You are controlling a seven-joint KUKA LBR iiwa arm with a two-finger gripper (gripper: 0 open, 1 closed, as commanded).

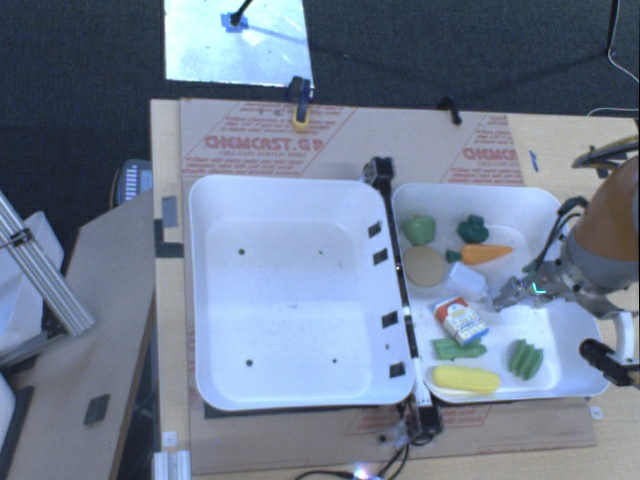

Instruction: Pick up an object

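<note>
The right bin (540, 206) holds several toy foods: a green pepper (419, 230), a carrot (484, 253) with a dark green top (472, 229), a tan disc (425, 266), a small red and white carton (463, 320), a green pea pod (459, 349), a yellow corn cob (465, 378) and a dark green vegetable (524, 359). My gripper (507, 295) reaches in from the right, low over the bin's middle, just right of the carton and below the carrot. I see nothing between its fingers.
The left bin (290, 288) lies beside the right one, with a black divider (392, 268) between them. Both bins rest on a cardboard sheet (340, 138). A metal plate (237, 28) lies at the back. The arm's orange band (610, 223) is at the right edge.
</note>
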